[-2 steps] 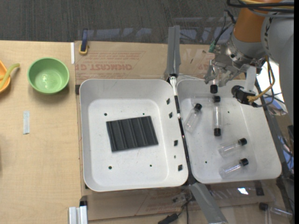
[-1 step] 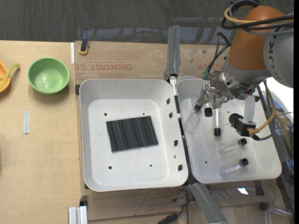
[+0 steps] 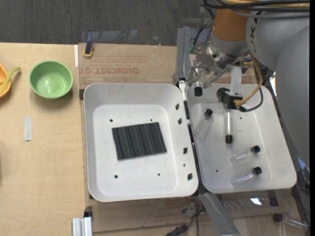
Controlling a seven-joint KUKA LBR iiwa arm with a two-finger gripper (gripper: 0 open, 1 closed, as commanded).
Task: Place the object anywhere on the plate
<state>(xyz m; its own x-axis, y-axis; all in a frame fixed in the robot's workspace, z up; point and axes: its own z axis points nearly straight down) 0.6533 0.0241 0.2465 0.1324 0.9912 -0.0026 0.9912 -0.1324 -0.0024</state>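
Note:
A black ribbed plate [image 3: 140,140] lies flat in the middle of the left white bin [image 3: 98,181]. Several clear vials with black caps lie scattered in the right bin [image 3: 275,132]: one [image 3: 203,123] near its left wall, one [image 3: 228,126] in the middle, two [image 3: 244,154] [image 3: 245,175] toward the front right. My gripper [image 3: 201,78] hangs over the far left corner of the right bin, apart from the plate. A small black cap [image 3: 198,91] shows just below it; whether it is held is unclear.
A green bowl [image 3: 51,79] and an orange item [image 3: 3,82] sit on the wooden bench at far left, with a small white strip [image 3: 27,129] below them. Cardboard [image 3: 128,65] lies behind the left bin. A black and yellow cable [image 3: 235,100] dangles over the right bin's back.

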